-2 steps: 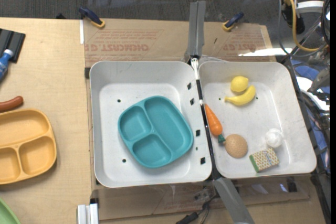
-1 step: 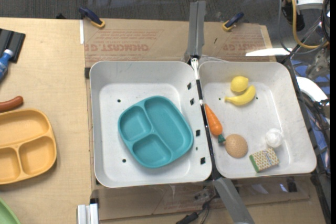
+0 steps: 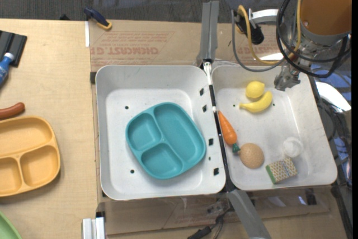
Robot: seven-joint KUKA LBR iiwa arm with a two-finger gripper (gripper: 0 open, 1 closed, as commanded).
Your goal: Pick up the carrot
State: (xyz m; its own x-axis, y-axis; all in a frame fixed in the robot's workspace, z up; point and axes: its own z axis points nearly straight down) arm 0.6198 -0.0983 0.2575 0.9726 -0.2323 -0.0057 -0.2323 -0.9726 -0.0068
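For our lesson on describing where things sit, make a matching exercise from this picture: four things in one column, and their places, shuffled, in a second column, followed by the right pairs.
Things:
1. carrot
2. teal plate
3. banana
4. orange tray

Places:
A. on the bench, left of both bins
B. in the left bin
C. in the right bin, along its left wall
D. in the right bin, just below the lemon

Pairs: 1-C, 2-B, 3-D, 4-A
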